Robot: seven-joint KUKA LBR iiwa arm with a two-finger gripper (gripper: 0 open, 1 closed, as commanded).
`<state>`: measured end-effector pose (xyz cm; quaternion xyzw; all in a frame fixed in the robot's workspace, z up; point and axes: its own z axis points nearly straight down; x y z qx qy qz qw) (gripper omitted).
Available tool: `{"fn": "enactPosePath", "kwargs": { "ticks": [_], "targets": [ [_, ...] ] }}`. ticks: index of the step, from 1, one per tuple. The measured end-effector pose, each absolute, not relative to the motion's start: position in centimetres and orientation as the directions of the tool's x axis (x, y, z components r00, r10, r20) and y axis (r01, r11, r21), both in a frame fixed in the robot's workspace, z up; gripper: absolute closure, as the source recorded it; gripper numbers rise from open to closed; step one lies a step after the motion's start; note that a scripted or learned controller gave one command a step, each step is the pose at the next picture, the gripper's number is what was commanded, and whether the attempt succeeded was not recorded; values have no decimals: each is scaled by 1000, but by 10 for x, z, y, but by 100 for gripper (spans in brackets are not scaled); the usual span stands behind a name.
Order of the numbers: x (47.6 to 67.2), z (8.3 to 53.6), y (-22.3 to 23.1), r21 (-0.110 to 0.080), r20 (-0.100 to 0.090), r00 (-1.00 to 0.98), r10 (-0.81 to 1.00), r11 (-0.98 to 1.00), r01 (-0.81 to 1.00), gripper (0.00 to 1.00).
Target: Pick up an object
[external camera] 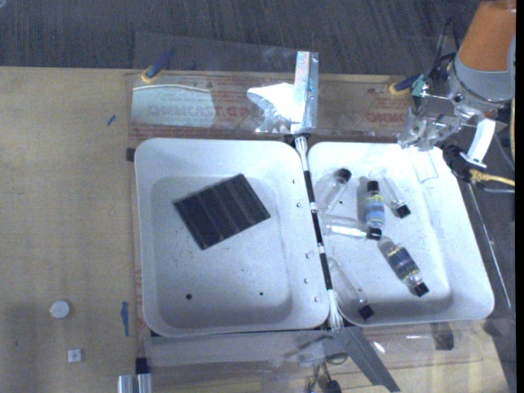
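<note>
Pincer (427,131) poised above the far right corner of the right bin (467,244), hung from the grey arm (483,56) with its orange band, entering from the upper right. Impossible to tell whether spread or clenched: metal parts and clear plastic blur together there. Nothing visibly gripped between the tips.

Below and to the left, inside the right bin, a scatter of small clear bottles with black caps. One blue-labelled bottle (374,205) lying near the middle, cap toward the far side. Another blue-labelled bottle (403,266) nearer the front, slanted, cap toward the front right corner. A clear vial (333,184) near the bin's left wall, a thin tube (352,232) lying crosswise just beneath the first bottle, one more clear bottle (352,297) at the front left, and a short one (395,201) just right of the first bottle. All well apart from the pincer, none touching it.

In the left bin (155,244), a dark ribbed square pad (221,210), tilted, lying flat.

Behind the bins, a clear plastic sheet with crumpled white wrapping (274,105) and an upright shiny strip (305,92). On the tan table (57,187), at the left front, a small white disc (59,309)
</note>
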<state>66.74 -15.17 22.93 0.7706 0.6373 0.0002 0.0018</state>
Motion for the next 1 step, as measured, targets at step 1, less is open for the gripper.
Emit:
{"fn": "enactPosePath", "kwargs": {
  "ticks": [1],
  "targets": [
    [669,240,-151,7,-5,184,983,-184,983,100]
  ]
}}
